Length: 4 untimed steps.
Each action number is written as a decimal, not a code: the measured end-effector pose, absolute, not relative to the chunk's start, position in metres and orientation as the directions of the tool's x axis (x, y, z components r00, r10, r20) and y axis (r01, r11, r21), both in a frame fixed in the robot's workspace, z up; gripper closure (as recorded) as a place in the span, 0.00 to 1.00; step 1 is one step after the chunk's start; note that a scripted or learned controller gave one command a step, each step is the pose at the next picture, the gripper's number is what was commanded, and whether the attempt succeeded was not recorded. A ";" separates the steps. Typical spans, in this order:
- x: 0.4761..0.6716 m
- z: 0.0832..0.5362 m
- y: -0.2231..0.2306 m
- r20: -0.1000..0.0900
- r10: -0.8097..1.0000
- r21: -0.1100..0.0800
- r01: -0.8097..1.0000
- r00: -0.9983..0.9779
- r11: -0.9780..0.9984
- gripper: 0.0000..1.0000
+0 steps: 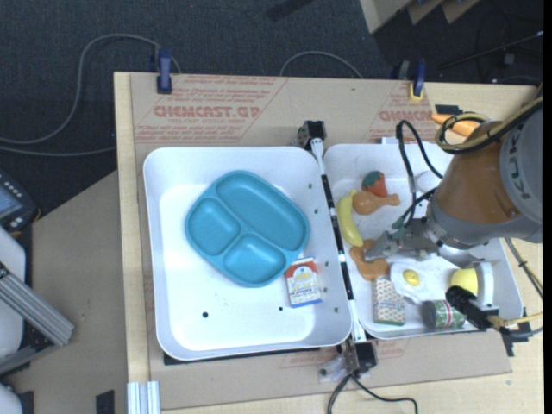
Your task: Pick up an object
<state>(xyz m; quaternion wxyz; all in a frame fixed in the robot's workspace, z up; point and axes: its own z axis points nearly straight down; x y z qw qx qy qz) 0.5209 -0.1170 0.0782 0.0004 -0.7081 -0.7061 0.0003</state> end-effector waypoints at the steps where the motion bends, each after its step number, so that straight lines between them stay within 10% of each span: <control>1: 0.522 0.096 -0.116 0.000 1.000 0.005 1.000 0.001 -0.001 1.00; 2: 0.522 0.095 -0.116 0.000 1.000 0.004 1.000 0.001 -0.001 0.00; 3: 0.504 0.084 -0.095 0.002 1.000 -0.004 1.000 0.000 0.000 0.00; 4: 0.506 0.095 -0.095 0.000 1.000 0.001 1.000 0.001 -0.001 1.00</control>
